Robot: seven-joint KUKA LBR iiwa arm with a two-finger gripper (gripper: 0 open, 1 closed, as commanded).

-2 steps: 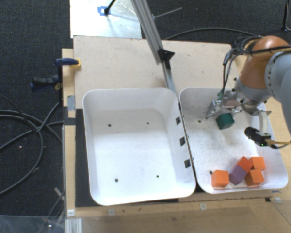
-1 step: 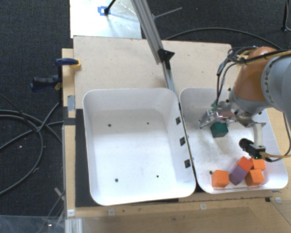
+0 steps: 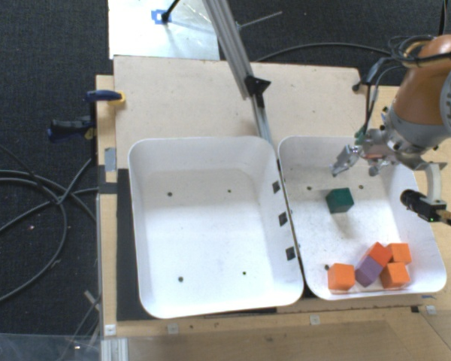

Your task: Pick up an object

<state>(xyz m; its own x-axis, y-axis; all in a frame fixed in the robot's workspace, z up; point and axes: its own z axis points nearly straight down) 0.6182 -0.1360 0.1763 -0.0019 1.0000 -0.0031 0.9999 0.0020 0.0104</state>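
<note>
Green cube [image 3: 340, 200] sits on the floor of the right bin [image 3: 310, 156], apart from a cluster near that bin's front corner: four orange cubes [image 3: 341, 277] around a purple one [image 3: 369, 271]. Above the right bin's back part, just behind the green cube, the claw [image 3: 358, 161] hangs open, holding nothing.

Dark carpet and a pale wooden surface [image 3: 188, 100] seen from above.

We see a dark speckled carpet floor [image 3: 37, 51] around the surface, with black cables [image 3: 30, 201] looping across it at the left. A blue clamp with a yellow tip [image 3: 105, 95] grips the surface's left edge. A slanted metal pole [image 3: 229, 32] crosses the top, beside a bright, glossy floor panel [image 3: 154, 17].
</note>
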